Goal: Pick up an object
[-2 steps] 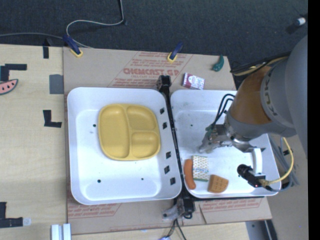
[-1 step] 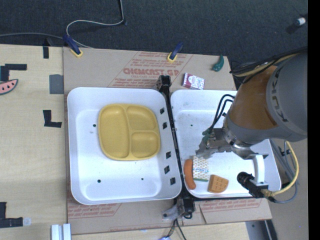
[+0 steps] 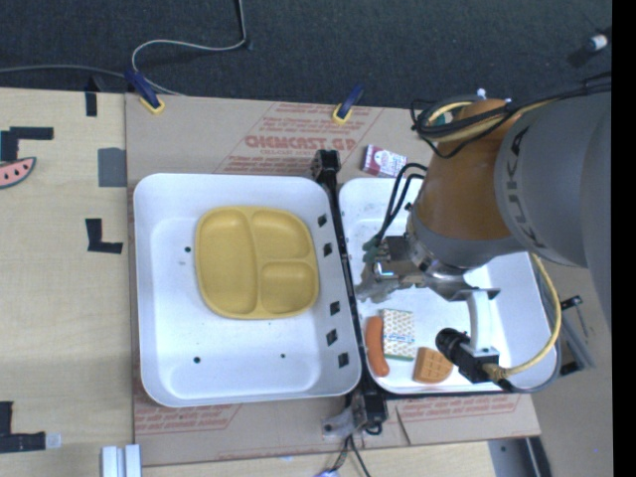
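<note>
Grey arm (image 3: pixel 517 197) overhangs hot dog (image 3: pixel 375 345), probably packet (image 3: pixel 398 333).

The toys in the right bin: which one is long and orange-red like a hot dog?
The sausage, lying along the bin's left wall. Beside it the checkered packet is flat and pale, and the cracker is tan and wedge-shaped.

Even overhead light, soft shadows, mild glare on white bins (image 3: pixel 159 266), slightly soft focus.

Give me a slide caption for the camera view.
KUKA arm reaching over right bin; yellow divided plate in left bin.
</note>
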Robot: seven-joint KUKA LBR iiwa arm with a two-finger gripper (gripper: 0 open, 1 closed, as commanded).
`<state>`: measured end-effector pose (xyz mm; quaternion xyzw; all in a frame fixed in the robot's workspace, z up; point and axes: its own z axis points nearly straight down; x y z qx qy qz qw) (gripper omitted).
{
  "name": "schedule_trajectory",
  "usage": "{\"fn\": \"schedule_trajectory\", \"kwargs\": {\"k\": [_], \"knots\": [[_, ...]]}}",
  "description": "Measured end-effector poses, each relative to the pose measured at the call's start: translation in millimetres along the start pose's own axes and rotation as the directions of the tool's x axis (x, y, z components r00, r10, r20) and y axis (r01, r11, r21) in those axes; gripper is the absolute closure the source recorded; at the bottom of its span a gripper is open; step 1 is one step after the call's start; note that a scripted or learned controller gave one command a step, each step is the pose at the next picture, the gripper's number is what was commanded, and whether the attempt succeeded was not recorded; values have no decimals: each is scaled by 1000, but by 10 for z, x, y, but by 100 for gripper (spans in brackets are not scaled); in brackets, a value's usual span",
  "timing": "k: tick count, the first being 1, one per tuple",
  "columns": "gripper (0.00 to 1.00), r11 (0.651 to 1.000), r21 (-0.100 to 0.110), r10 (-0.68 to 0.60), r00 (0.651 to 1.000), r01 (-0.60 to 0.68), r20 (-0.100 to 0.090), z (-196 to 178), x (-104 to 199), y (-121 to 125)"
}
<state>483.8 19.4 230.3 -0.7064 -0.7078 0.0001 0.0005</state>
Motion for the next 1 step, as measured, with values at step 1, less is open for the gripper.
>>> {"fn": "schedule_trajectory", "kwargs": {"k": [1], "knots": [[0, 1000, 0, 0, 1000, 0, 1, 0, -3, 0]]}}
